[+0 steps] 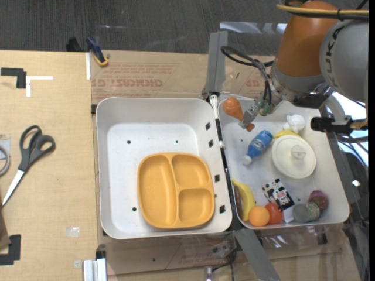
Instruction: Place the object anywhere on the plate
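bench [41, 215]: pale wood, with scissors [29, 151] lying at 9 o'clock of the view.
arm [319, 40]: grey with an orange band, reaching in from 2 o'clock, wrist over the back of the right bin.
left bin [111, 174]: white, holding the plate.
right bin [343, 209]: white, crowded with small things.
plate [174, 189]: yellow, three compartments, lying flat at 5 o'clock inside the left bin, nothing on it.
white lidded pot [295, 156]: middle of the right bin.
blue bottle [258, 145]: lying tilted, just at 9 o'clock of the pot.
banana [245, 196]: along the bin's 7 o'clock edge, touching an orange ball [258, 216].
orange object [232, 107]: at 11 o'clock in the right bin, just left of the fingers, apart from the plate.
fingers [253, 116]: tips near the orange object; whether spread or pressed together, cannot tell.
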{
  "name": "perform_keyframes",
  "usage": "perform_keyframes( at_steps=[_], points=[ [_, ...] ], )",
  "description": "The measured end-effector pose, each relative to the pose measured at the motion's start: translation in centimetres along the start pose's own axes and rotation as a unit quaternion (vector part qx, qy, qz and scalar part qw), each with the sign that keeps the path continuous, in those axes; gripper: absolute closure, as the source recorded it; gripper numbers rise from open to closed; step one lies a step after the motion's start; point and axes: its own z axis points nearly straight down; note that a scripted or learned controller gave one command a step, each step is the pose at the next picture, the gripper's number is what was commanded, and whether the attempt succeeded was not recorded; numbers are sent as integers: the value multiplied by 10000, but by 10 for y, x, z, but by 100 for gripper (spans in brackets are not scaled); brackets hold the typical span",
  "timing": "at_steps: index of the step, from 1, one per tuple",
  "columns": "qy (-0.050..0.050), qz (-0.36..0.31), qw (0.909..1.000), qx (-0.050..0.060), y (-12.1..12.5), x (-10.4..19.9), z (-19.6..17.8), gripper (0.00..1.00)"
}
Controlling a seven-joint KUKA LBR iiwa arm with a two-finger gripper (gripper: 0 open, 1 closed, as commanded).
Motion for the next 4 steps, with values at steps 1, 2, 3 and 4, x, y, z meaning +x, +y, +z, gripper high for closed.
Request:
perform_keyframes(
  at_steps=[1,2,3,4],
  points=[
    [12,251,9997,0,2,91,0,100],
    [13,7,10000,4,-6,163,0,100],
    [12,-1070,9943,-3,-29,206,-34,100],
    [11,-1069,9943,-3,-29,206,-34,0]
  ],
)
